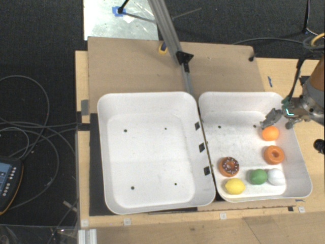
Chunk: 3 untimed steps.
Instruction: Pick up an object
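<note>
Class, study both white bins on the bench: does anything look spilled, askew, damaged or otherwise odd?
Nothing stands out. The right white bin holds an orange ball, a plain orange ring doughnut, a chocolate-iced doughnut, a green ball, a white ball and a yellow lemon, all resting inside it.

The arm point(316, 88) shows an orange band at the frame's right edge, with a grey wrist section beneath it. A thin black cable runs down alongside the wrist. The claw point(278, 117) is dark grey metal, with a small teal light glowing on its body near the fingers.
</note>
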Tool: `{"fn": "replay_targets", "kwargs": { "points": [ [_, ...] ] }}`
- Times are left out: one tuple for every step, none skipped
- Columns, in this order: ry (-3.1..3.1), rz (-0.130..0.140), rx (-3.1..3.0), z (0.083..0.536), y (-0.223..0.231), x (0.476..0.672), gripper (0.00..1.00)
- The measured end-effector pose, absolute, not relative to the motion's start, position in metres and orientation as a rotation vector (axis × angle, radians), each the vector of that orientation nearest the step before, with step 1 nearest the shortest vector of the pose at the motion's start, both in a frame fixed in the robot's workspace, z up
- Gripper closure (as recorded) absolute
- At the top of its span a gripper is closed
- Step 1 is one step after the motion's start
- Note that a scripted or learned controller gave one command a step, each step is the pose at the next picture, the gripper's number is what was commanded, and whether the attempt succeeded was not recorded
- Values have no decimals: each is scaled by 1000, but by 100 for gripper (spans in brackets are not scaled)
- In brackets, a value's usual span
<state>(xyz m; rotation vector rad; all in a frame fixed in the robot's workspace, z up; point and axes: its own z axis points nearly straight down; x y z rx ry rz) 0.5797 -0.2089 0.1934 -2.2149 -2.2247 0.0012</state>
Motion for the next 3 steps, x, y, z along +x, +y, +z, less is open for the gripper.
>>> {"fn": "replay_targets", "kwargs": {
  "points": [
    [-2229,-1,-2216,196,-209,581,0],
    [-2226,2,-2213,135,-208,587,0],
    [-2229,-3,-2220,115,-209,588,0]
  ]
}}
